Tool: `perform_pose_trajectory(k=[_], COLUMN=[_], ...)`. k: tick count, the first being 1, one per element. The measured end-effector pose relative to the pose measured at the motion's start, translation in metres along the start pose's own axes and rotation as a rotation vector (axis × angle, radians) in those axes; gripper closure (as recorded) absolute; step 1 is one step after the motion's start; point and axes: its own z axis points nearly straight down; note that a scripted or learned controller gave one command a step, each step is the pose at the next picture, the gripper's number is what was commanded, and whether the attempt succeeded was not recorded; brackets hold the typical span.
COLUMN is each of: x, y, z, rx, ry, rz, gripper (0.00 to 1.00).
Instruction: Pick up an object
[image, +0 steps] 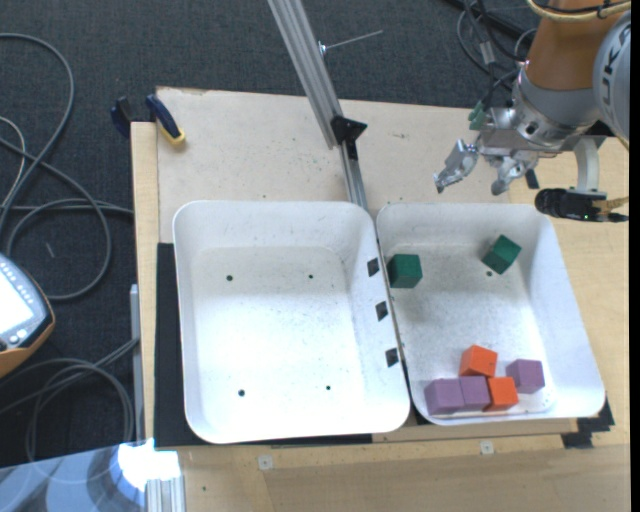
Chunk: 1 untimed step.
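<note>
A dark carpeted floor strewn with black cables surrounds a pale wooden counter, and on that counter two shallow white bins sit side by side, touching along their inner walls. The left bin has only dark specks on its floor. The right bin holds the blocks: a dark green block close to the dividing wall near the far end, a second green block tilted near the far right corner, and a cluster at the near end made of an orange block, a second orange block just in front of it, a purple block to the left touching the cluster, and another purple block to the right.

The arm comes in at the upper right, its orange band above a grey wrist. The hand hangs above the bare counter just beyond the far rim of the right bin, apart from every block. Its two fingers are spread apart with nothing between them and touch nothing.

A slanted metal pole crosses the counter toward the meeting point of the bins, and a blue and yellow tool lies at the far left corner
</note>
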Motion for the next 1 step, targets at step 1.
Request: perform_pose_trajectory(k=[1], x=[-0.0328], y=[-0.0921], z=[0.1675], rx=[0.010], ry=[0.003], rz=[0.005], gripper=[0.00])
